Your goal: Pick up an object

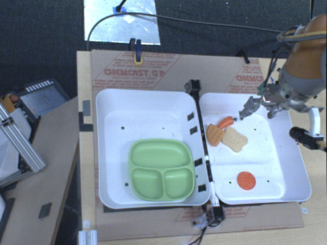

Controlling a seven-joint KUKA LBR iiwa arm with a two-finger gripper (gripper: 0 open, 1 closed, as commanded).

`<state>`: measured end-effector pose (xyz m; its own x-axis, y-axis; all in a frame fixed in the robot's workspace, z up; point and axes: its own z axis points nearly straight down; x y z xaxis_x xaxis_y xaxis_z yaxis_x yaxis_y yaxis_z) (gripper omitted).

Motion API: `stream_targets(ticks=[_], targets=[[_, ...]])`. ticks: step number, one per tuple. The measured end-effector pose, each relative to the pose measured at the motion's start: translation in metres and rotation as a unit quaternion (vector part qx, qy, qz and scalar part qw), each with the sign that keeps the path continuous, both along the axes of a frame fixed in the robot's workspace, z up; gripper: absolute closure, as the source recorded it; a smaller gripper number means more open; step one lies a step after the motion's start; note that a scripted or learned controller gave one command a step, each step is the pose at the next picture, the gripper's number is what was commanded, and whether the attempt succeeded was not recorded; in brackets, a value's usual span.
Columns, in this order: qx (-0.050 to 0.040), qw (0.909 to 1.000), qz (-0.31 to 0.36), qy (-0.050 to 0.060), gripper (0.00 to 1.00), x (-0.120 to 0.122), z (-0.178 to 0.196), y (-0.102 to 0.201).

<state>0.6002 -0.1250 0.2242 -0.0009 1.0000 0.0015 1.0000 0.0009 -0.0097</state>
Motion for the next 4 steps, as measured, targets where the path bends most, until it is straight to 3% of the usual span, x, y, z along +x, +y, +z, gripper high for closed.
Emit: stream_targets(ticks=[1, 2, 4], targets=[[-0.0007, 1.0, 0.001, -0.005, 0.0, 0.002, 0.006, 0.0], [-0.0006, 1.0, 0.002, -0.004, 0.0, 0.011, -0.049, 0.006], [-0.0007, 1.0, 0.0, -0.004, 0.0, 0.0, -0.141, 0.005]])
